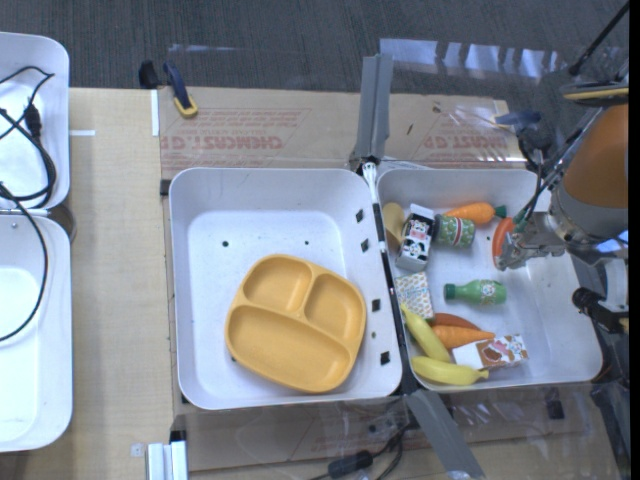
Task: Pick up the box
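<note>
The box (490, 353) lies at the lower right of the frame, in the right bin (560, 373), pressed against a carrot (462, 334) and just above two bananas (440, 360). A grasp there could catch the carrot or push the box aside, I judge. Higher up sit a green bottle (478, 291), a small carton (416, 238) and a can (456, 231). The gripper (508, 251) hangs at the right edge over this bin, well apart from the box; how far its jaws are open I cannot tell. The left bin (190, 268) holds a yellow divided plate (296, 322).
</note>
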`<action>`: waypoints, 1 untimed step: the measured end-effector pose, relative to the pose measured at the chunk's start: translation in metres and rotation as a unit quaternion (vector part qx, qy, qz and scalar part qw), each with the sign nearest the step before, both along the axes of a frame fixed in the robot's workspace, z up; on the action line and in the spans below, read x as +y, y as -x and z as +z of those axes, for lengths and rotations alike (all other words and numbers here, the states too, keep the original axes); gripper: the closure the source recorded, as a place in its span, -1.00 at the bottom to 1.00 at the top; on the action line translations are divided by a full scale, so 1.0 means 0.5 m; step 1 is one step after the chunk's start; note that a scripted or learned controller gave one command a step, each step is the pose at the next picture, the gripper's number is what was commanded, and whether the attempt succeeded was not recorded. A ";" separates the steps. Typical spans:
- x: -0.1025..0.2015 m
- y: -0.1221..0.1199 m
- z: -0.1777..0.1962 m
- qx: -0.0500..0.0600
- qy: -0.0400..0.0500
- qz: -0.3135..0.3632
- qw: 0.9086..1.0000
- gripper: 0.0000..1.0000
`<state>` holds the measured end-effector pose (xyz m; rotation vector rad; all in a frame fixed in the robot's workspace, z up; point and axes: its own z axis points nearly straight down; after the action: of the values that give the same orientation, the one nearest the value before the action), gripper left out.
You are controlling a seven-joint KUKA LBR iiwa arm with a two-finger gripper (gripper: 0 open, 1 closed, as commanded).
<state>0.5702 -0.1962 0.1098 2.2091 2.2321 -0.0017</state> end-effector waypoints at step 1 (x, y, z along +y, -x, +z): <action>0.000 0.000 0.000 0.000 0.000 0.000 1.000 -1.00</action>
<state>0.5702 -0.1961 0.1097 2.2098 2.2316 -0.0019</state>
